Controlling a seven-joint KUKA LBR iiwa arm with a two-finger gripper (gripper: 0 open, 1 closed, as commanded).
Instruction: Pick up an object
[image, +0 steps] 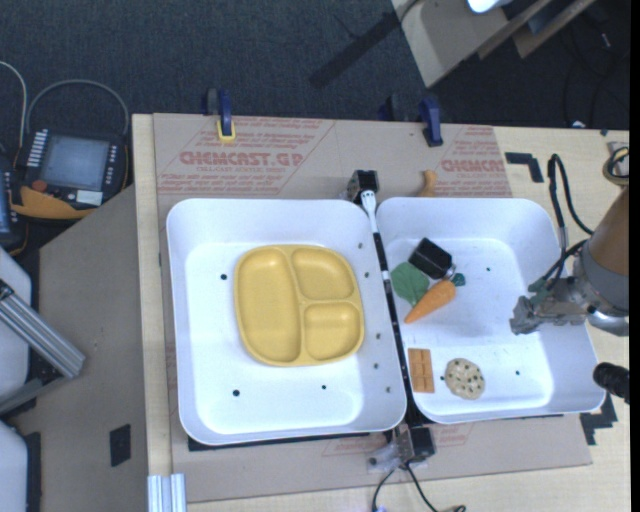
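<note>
The right bin (500, 225) holds a black block (431, 258), a green leafy piece (408, 281), an orange carrot (431, 299), a flat orange cracker (421, 369) and a round speckled cookie (465, 378). My gripper (530, 318) hangs low over the bin's right side, well to the right of the carrot and above the cookie. Nothing shows between its fingers. The arm's body comes in from the right edge.
The left bin (200, 330) carries a yellow divided plate (298, 303). A black divider strip (385, 290) runs between the bins. Cables (556, 200) hang near the right bin's far right corner. Clamps hold the board at the back.
</note>
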